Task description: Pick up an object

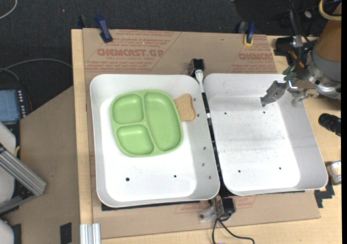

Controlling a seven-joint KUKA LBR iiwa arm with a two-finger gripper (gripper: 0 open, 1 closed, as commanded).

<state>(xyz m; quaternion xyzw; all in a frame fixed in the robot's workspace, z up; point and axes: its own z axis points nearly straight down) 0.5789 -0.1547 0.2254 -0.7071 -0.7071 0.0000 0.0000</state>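
Note:
A green divided plate (146,122) lies in the left bin (152,183). A tan, bread-like piece (185,107) rests against the plate's right rim, near the wall between the bins. My gripper (283,96) hangs over the far right corner of the right bin (265,156), well away from both objects. Its two fingers (269,96) are spread apart with nothing between them, so it is open.
The bins sit on a brown board (141,47) held by blue clamps at the back edge. A black bracket (197,66) stands at the top of the seam between the bins. Cables and metal framing lie off the bench to the left.

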